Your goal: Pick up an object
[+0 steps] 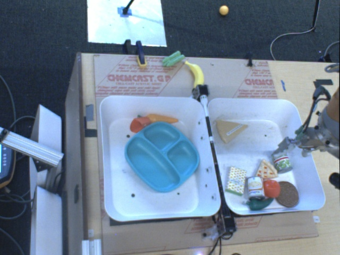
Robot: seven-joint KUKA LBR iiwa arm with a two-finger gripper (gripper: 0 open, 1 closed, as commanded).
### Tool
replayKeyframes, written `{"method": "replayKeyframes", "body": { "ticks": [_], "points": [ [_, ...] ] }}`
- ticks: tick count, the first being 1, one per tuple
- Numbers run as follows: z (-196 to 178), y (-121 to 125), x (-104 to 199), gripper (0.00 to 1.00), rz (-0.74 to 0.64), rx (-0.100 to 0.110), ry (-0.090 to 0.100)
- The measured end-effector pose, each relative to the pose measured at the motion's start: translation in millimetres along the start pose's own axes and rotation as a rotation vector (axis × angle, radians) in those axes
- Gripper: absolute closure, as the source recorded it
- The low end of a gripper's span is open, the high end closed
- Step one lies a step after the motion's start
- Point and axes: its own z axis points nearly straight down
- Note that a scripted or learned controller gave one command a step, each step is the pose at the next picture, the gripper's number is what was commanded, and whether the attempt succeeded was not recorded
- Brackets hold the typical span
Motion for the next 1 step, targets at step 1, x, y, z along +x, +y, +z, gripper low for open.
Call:
{"method": "replayKeyframes", "body": {
  "ticks": [1],
  "points": [
    [102.5,19.7,-13.9,0.00,0.001,0.002,0.001]
  ]
}}
